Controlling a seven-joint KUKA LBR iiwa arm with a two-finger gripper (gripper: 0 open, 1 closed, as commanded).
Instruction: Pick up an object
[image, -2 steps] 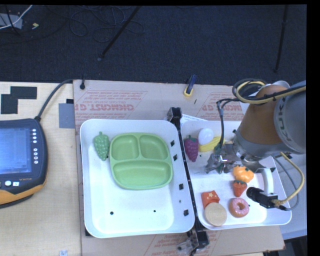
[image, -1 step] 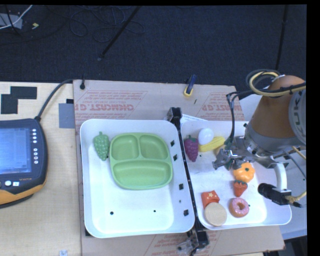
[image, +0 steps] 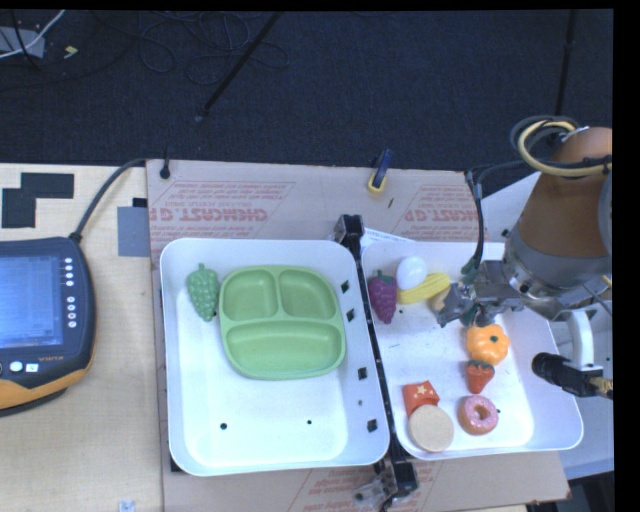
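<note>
Orange pumpkin toy sits in the right bin, just below the gripper (whose grip state I cannot tell). A strawberry lies just beneath it.

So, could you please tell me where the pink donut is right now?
The pink donut lies in the right bin, near its front edge, just right of the round cracker and below the strawberry.
</note>
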